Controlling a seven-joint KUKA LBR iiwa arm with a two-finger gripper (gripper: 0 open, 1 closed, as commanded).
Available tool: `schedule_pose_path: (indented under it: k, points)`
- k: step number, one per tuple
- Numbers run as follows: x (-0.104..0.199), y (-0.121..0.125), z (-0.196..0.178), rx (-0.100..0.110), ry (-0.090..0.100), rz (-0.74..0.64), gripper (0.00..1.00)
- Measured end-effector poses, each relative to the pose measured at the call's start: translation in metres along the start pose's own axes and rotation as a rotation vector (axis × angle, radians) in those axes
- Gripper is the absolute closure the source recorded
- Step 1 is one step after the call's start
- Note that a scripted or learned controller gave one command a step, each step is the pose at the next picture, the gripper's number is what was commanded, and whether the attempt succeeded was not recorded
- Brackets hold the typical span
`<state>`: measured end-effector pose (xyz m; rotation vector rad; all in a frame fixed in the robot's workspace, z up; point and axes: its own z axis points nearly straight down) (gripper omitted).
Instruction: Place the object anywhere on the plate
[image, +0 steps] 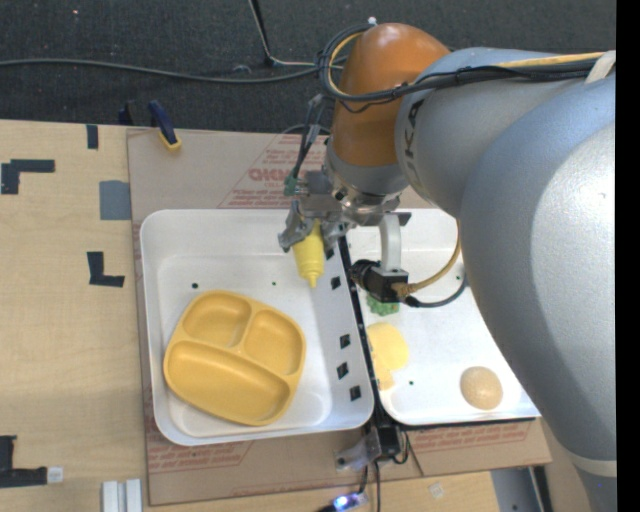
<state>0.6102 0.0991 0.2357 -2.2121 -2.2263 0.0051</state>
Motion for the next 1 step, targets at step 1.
schedule_pose_path:
  k: [1]
  points:
    - [-0.0032, -0.0008, 0.0001, 0.002, -0.002, 0.004, 0.0]
